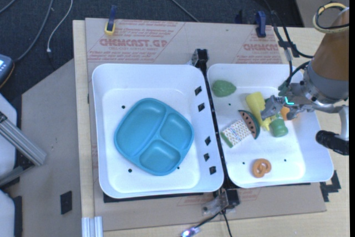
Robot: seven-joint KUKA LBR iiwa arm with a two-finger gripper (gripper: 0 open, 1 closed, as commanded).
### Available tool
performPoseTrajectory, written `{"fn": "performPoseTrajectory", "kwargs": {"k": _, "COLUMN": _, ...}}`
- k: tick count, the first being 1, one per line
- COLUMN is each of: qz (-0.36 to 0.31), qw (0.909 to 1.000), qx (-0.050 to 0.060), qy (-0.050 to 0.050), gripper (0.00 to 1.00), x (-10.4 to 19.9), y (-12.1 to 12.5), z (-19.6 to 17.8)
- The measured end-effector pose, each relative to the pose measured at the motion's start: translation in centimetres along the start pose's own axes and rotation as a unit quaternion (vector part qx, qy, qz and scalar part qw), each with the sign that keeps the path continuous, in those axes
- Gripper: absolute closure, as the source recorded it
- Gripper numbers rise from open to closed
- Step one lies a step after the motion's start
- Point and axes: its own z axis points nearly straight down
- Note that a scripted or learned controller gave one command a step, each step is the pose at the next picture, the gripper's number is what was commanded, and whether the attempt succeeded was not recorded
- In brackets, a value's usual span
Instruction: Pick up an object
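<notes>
- The jaws (pixel 275 108) are low inside the right bin (pixel 310 172), near its right wall; whether they are open or closed on anything cannot be told.
- Just beside them lie a yellow piece (pixel 254 101) and a green piece (pixel 279 129), touching or nearly so.
- A watermelon slice (pixel 250 122) and a patterned block (pixel 235 133) sit mid-bin.
- A green leaf-shaped toy (pixel 223 87) lies toward the far left corner, a pretzel (pixel 260 167) near the front edge.
- The left bin (pixel 105 86) holds a blue divided plate (pixel 153 136).
</notes>
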Motion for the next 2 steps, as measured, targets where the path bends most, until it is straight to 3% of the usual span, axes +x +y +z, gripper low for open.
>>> {"fn": "performPoseTrajectory", "kwargs": {"k": 1, "qz": 0.000, "qw": 1.0000, "qx": -0.001, "qy": 0.000, "gripper": 0.00, "x": 0.0, "y": 0.0, "z": -0.1}}
{"fn": "performPoseTrajectory", "kwargs": {"k": 2, "qz": 0.000, "qw": 1.0000, "qx": 0.002, "qy": 0.001, "gripper": 0.00, "x": 1.1, "y": 0.1, "z": 5.4}}
